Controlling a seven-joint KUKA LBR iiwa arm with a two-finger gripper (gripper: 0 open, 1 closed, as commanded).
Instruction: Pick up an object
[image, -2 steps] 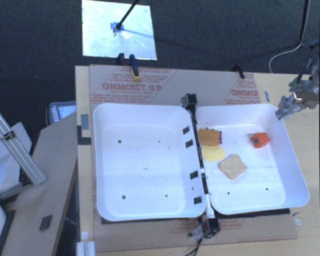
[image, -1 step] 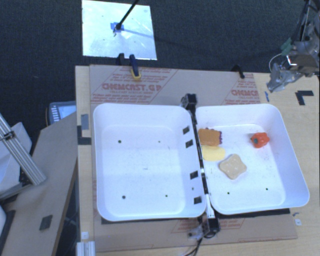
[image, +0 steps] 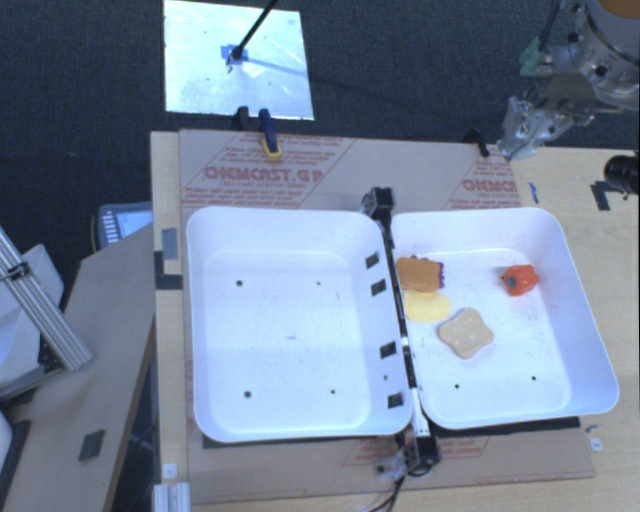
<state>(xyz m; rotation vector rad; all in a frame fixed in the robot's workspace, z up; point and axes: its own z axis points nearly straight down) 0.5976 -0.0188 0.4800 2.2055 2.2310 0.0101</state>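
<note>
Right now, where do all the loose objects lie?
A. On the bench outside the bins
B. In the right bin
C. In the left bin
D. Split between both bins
B: the orange block, yellow piece, tan toast shape and red piece all lie in the right bin.

Smooth glossy plastic bins (image: 285, 225) on matt wooden bench (image: 165, 160).

Two shallow white plastic bins sit side by side: left bin (image: 285, 330), right bin (image: 560, 380), joined along the middle by black clips (image: 388, 350). Both rest on a tan cardboard sheet with red lettering (image: 300, 165). Shiny square metal plate (image: 238, 58) lies on dark carpet behind. Yellow-and-blue clamp (image: 269, 135) at the cardboard's far edge.
</note>
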